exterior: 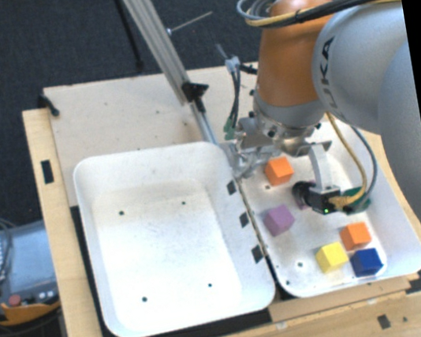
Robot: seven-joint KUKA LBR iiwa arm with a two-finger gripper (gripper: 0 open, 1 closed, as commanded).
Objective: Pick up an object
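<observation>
Just under the two-finger gripper (pixel 293 159), whose spread I cannot tell, a small orange foam-like cube (pixel 279 170) sits in the right white plastic bin (pixel 411 246), probably light, stiff, best pinched across flat opposite faces.

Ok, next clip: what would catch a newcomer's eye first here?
The big grey arm with its orange band fills the upper right, bent down over the right bin. Beneath it that bin holds bright blocks: an orange one right under the wrist, a purple one near the middle, and a yellow, a second orange and a blue clustered at the near edge. The left bin is speckled white.
</observation>
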